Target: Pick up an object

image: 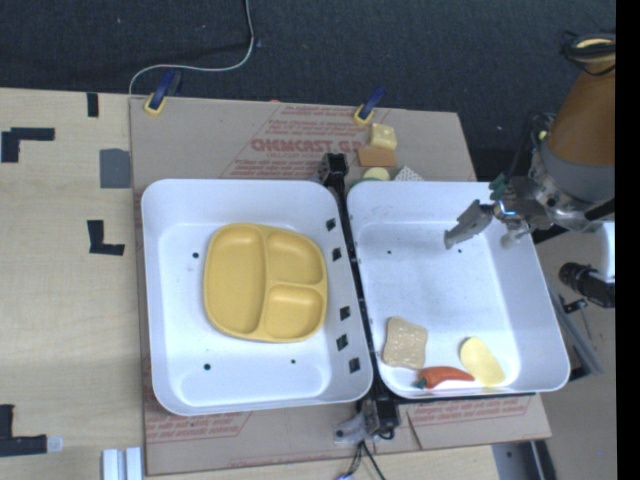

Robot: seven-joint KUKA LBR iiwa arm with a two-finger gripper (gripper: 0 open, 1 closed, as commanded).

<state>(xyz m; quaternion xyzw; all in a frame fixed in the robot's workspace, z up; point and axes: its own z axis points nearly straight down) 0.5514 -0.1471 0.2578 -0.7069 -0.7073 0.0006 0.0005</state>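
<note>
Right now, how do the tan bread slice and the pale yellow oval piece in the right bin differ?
The tan square bread slice is speckled and straight-edged; the pale yellow oval piece is smooth and rounded. The slice lies nearer the bin divider, the oval nearer the right wall. Both lie flat at the right white bin's near edge, flanking an orange-red carrot-like piece.

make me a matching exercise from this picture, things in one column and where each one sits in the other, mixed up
Things:
1. yellow divided plate
2. slice of bread
3. red pepper
4. gripper

Places:
a. near edge of the right bin, beside a pale yellow piece
b. over the far part of the right bin
c. middle of the left bin
d. near left part of the right bin

Pairs: 1-c, 2-d, 3-a, 4-b
</note>
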